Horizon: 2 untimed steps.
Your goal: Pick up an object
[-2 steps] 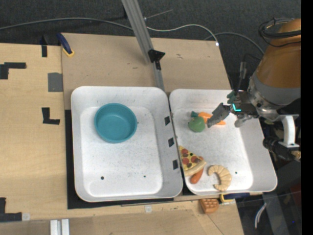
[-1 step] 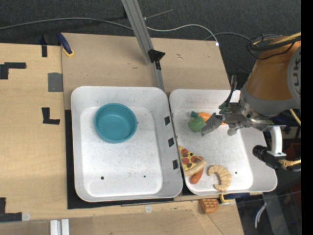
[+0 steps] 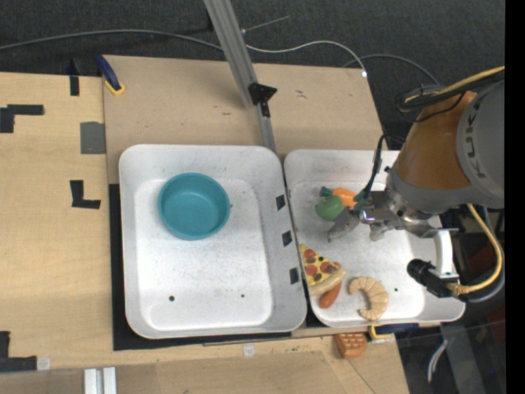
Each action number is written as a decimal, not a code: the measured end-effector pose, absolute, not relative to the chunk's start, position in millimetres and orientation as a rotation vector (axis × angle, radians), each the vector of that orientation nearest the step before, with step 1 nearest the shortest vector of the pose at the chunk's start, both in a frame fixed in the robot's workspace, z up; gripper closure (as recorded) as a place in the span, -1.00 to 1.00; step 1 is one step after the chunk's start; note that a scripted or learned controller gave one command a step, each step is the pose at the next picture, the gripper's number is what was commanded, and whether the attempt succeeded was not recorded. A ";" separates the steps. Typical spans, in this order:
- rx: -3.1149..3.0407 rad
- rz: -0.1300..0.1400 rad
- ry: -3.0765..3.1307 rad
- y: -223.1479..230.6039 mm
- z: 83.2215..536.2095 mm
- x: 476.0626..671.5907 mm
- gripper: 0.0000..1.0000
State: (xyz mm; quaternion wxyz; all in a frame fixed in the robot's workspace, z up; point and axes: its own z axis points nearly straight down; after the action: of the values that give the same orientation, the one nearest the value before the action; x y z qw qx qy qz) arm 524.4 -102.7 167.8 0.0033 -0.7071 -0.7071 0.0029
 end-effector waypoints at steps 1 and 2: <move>-2.218 0.006 -2.218 -100.2 105.1 519.1 -1.00; -2.215 0.004 -2.220 -99.3 117.1 519.8 1.00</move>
State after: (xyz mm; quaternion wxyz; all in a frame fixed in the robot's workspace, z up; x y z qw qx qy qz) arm 519.8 -99.3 117.1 0.0028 -0.7062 -0.7080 0.0011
